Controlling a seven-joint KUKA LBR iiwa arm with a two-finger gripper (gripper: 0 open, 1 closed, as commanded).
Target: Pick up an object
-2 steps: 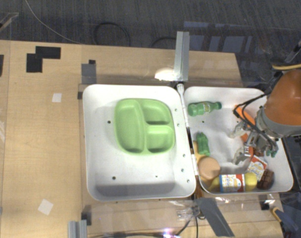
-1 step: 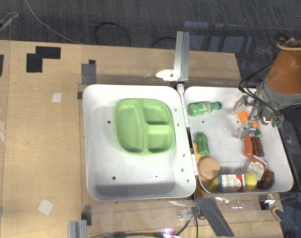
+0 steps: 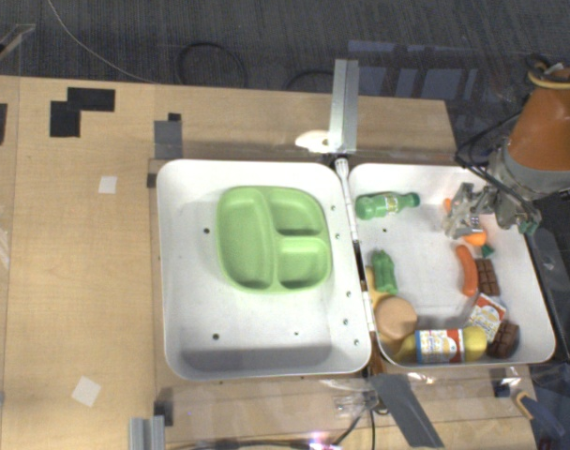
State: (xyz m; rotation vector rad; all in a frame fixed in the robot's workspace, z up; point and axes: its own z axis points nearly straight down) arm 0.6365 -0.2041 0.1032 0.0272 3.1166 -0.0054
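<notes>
From where I stand, the bench carries two white bins side by side, and the arm comes in from the right, its orange band high above the right bin (image 3: 426, 289). The gripper (image 3: 472, 216) hangs low over the far right part of this bin, just above the upper end of an orange sausage-like toy (image 3: 467, 270), and a small orange piece (image 3: 476, 242) lies right beneath it. I think it is placed there because this corner holds several small things close together, so a descent here has a good chance to meet something. The metal parts at the end of the arm are tangled with shadow from my angle, so I cannot tell how it is set, and I see nothing that is clearly held. The things to pick are all in the right bin: a green bottle (image 3: 386, 203) lying on its side near the far wall, a small green pepper-like toy (image 3: 384, 272) near the middle divider, a round tan piece (image 3: 396, 317), a yellow bottle with a label (image 3: 440, 345) along the near wall, and brown chocolate-like pieces (image 3: 503, 337) in the near right corner. The left bin (image 3: 187, 279) holds a green divided tray (image 3: 272, 237), lying flat, well apart from the arm. I judge the pick is not yet done.
</notes>
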